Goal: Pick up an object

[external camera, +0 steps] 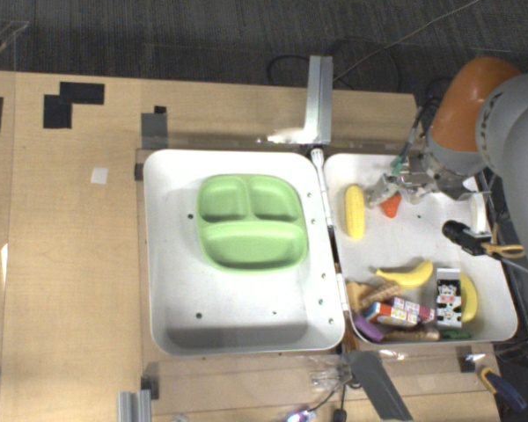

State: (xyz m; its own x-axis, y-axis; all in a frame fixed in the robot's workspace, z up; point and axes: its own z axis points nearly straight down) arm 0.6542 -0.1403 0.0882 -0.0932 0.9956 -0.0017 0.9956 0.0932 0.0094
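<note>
Your arm point(510, 121), grey rounded casing, broad orange band above the wrist, small pale metal claw point(403, 181), thin dark cables.

green divided plate point(250, 221), left bin point(172, 262)

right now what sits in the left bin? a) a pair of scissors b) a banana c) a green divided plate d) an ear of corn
c: the green divided plate lies flat in the middle of the left bin, while the bananas and the ear of corn lie in the right bin.
</note>
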